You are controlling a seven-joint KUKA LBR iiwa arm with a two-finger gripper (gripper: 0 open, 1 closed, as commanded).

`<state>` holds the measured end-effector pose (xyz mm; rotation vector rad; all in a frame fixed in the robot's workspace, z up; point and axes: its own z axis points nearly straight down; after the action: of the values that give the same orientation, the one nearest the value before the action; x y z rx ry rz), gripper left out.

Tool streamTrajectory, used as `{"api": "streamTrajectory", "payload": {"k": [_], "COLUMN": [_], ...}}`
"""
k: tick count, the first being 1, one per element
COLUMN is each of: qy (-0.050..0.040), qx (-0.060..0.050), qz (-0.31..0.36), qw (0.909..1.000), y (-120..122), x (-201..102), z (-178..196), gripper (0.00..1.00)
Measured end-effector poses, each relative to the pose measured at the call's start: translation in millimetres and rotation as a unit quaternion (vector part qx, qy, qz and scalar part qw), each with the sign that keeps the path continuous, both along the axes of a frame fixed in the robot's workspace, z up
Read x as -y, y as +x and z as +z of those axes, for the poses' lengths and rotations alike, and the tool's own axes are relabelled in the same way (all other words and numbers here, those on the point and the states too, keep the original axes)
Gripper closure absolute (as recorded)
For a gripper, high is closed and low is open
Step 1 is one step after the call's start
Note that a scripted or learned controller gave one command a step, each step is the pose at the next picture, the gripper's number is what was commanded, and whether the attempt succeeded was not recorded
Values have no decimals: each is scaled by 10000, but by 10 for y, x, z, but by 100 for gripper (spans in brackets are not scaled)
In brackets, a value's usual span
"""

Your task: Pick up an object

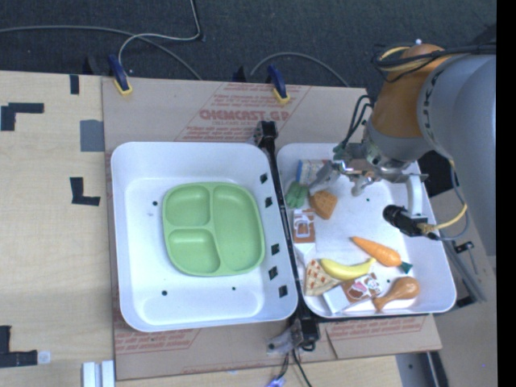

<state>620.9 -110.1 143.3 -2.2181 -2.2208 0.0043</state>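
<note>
My gripper [343, 181] hangs over the back left part of the right bin [442, 274], open, with nothing between its fingers. Just in front of its left finger [325, 175] lies a brown bread-like piece [324, 205]. A green toy [295, 193] leans at the bin's left wall. An orange carrot [376, 251], a yellow banana [345, 268], a pizza slice [316, 278] and a brown drumstick [397, 291] lie toward the front of the bin.
The left bin [137, 216] holds a green divided plate [214, 227]. A small printed box [303, 226] and a printed card [363, 285] lie among the toys. A blue and white packet [310, 170] sits at the bin's back left. The arm's grey body [451, 111] covers the right rear.
</note>
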Motion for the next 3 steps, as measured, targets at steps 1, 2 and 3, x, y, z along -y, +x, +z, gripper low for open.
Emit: {"api": "streamTrajectory", "payload": {"k": [1, 2, 3], "qy": [-7, -39, -39], "qx": [25, 21, 9], "qz": [3, -13, -15], "qw": [10000, 10000, 10000], "y": [67, 154, 231], "x": [-11, -97, -97], "z": [-573, -573, -576], "gripper": [0, 0, 0]}}
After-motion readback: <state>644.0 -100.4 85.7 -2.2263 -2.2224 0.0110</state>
